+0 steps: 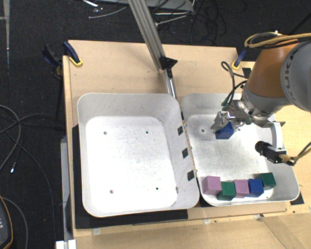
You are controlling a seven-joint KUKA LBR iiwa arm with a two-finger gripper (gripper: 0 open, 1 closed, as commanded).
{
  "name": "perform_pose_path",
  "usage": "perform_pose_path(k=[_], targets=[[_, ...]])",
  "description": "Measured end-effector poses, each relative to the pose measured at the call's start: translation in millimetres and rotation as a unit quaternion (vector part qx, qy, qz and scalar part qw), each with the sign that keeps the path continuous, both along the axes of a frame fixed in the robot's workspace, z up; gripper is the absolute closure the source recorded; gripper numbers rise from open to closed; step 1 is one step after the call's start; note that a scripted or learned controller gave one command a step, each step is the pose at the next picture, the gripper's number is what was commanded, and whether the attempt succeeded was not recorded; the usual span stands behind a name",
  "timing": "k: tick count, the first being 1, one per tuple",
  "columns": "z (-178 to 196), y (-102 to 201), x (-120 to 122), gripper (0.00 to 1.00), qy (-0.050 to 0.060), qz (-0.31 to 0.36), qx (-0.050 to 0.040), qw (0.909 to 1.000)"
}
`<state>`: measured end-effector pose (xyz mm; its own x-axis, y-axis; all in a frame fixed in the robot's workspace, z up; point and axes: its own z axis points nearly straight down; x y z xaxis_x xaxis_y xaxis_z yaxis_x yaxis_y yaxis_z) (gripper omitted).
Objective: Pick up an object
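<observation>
My gripper (225, 124) hangs over the upper middle of the right bin (238, 157), pointing down from the grey and orange arm that reaches in from the right. A small blue block (225, 133) sits between its fingers, and the gripper is shut on it. The arm hides the block's top. Along the bin's near edge lies a row of blocks: a purple one (212, 184), a green one (228, 190), a pink-purple one (241, 187), a blue one (255, 186) and a dark green one (268, 180).
The left bin (124, 154) stands beside the right one, their rims meeting at the middle. A slanted metal pole (147, 30) comes down to the bench's far side. Blue clamps (67, 51) grip the bench's far corners. A black cable connector (264, 149) hangs by the arm.
</observation>
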<state>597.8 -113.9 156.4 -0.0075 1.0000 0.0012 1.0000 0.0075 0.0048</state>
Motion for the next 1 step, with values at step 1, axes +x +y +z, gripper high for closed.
perform_pose_path(k=[1], targets=[[40.9, 81.3, 15.6, 1.0, 0.0, 0.002, 0.0011, 1.0]])
